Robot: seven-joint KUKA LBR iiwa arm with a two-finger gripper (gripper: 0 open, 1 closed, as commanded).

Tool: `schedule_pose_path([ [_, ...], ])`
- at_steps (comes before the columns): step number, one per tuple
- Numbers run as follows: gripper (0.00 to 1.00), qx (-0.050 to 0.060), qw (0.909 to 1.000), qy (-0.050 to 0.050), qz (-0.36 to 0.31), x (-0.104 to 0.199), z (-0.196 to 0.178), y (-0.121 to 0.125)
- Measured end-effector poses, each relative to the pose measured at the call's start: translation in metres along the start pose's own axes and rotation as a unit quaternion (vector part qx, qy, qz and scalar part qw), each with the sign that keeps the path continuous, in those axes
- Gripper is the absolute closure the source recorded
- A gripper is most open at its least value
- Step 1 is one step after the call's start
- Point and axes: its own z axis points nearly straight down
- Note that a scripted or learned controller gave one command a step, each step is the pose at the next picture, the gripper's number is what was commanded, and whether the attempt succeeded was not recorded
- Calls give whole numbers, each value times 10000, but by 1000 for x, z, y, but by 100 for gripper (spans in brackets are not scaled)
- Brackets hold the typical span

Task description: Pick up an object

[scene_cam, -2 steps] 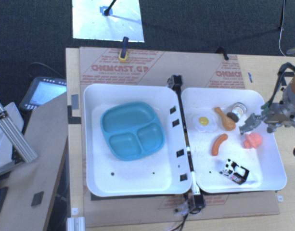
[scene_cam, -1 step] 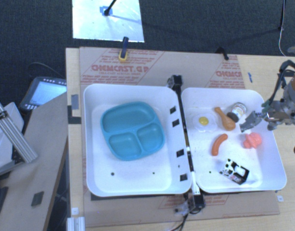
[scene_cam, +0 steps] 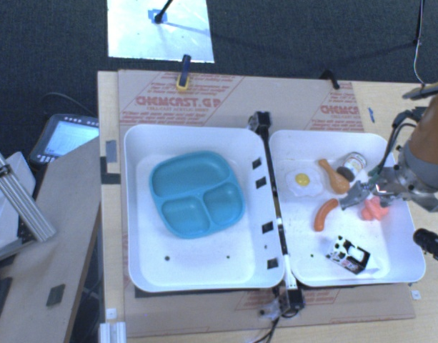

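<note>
Two white bins side by side on the bench. Left bin: one blue divided plate, three compartments, near the bin's middle. Right bin: five items. One fried egg toy near the left wall, far half. One drumstick toy just right of the egg. One small jar with a pale lid, touching or just beside the drumstick's far end. One orange sausage near the bin's middle, tilted. One black-and-white block by the near edge.

One pink object toward the right wall, partly under the gripper. Gripper sits low over the right bin between sausage and pink object. Fingers look slightly parted, nothing visibly between them; the tip is near the sausage's upper end, contact can't be told.
</note>
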Motion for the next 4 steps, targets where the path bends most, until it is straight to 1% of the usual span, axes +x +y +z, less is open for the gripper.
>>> schedule_pose_path([
  [1,0,-9,10000,-2,1,5,61,4],
  [2,0,-44,10000,12,0,6,105,7],
  [3,100,-43,10000,-12,2,4,96,6],
  [4,100,-52,10000,-19,10,-2,36,2],
])
